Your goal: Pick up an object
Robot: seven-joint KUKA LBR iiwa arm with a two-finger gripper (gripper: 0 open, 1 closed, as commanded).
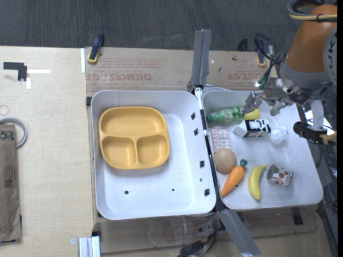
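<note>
My gripper (263, 106) hangs over the far part of the right bin (300, 194), with the orange-banded wrist up at the right. Its two fingers (250, 101) stand apart and open, with nothing between them. Just below and left of them lies a green bottle (224, 115) with a yellow cap. A black and white carton (257, 127) sits right under the gripper, beside a white crumpled lump (277, 135). Nearer the front lie a brown round fruit (225, 160), a carrot (233, 179), a banana (256, 181) and a small patterned cup (280, 176) on its side.
The left bin (161, 197) holds a yellow divided plate (134, 137) in its far left part. A pink packet (220, 138) lies against the right bin's left wall. A grey divider post (201, 58) rises between the bins at the back.
</note>
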